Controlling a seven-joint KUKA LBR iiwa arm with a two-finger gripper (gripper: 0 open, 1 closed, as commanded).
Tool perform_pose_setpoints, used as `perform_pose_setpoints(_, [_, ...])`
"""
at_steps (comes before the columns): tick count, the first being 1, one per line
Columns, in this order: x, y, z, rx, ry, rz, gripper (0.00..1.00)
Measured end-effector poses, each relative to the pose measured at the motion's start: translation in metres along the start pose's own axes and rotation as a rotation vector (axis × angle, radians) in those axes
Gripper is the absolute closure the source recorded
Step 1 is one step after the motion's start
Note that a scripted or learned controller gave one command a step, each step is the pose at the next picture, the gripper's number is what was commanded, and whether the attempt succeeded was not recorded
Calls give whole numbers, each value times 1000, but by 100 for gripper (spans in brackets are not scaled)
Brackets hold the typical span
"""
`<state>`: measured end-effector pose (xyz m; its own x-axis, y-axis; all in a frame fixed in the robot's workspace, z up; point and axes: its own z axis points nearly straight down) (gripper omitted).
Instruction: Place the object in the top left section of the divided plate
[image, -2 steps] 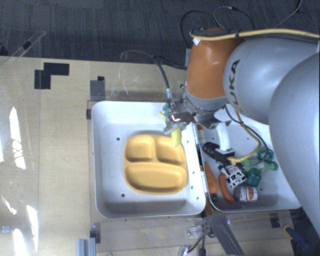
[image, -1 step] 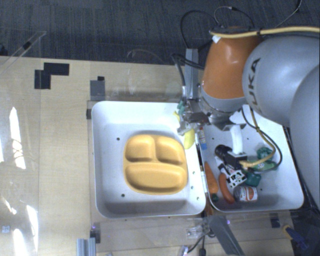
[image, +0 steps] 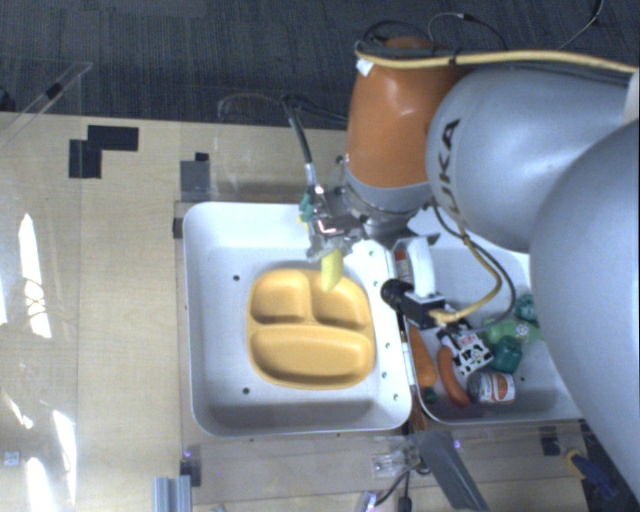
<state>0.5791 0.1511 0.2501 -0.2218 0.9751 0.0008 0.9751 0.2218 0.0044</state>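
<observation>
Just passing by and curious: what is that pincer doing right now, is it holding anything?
Pincer: closed on a small yellow-green object, held over the top of the yellow divided plate.

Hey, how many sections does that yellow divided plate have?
3. On the divided plate in the left bin, two small sections sit side by side along the far edge, top left and top right, and one wide section runs along the near edge.

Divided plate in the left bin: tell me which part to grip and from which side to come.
Probably take the divided plate by the raised rim at its left edge, coming down from above. It lies flat in the left bin, so only the rim offers a thin lip, and the bare floor beside that edge leaves room.
</observation>
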Motion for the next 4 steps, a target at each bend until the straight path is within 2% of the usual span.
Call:
perform_pose_setpoints(1, [-12,-18,40,1,-1,30,100])
perform_pose_setpoints(2, [-33,-23,-6,-2,-1,-218,100])
perform_pose_setpoints(3, [-1,2,4,-1,0,-127,100])
perform_pose_setpoints(4, [-28,-16,24,-1,-1,-311,100])
